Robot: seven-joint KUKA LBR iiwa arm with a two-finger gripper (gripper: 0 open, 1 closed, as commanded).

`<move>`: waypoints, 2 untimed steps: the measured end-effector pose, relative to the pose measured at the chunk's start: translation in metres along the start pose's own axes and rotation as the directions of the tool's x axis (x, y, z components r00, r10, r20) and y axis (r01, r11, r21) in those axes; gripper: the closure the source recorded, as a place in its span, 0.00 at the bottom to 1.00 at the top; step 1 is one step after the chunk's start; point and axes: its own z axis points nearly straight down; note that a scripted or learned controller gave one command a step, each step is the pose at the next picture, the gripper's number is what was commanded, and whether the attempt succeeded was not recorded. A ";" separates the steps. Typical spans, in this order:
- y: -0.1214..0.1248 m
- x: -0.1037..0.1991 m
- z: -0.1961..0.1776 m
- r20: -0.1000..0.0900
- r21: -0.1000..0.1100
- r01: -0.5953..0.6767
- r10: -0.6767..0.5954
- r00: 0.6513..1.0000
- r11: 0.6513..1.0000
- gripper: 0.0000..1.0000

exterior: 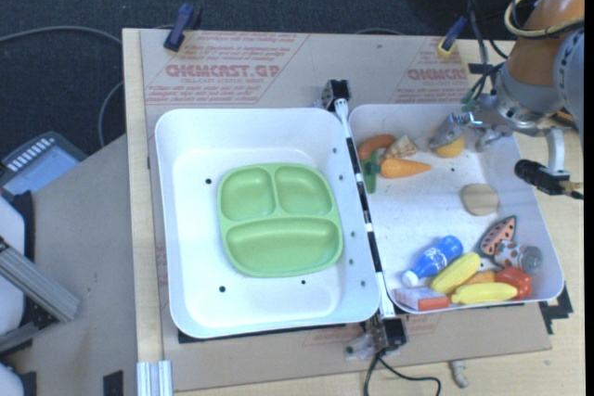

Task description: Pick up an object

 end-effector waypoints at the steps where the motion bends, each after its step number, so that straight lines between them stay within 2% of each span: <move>1: -0.001 -0.004 -0.005 -0.001 0.002 0.001 -0.001 1.000 1.000 0.00; 2: 0.000 -0.010 -0.017 0.012 -0.007 -0.001 0.001 1.000 1.000 1.00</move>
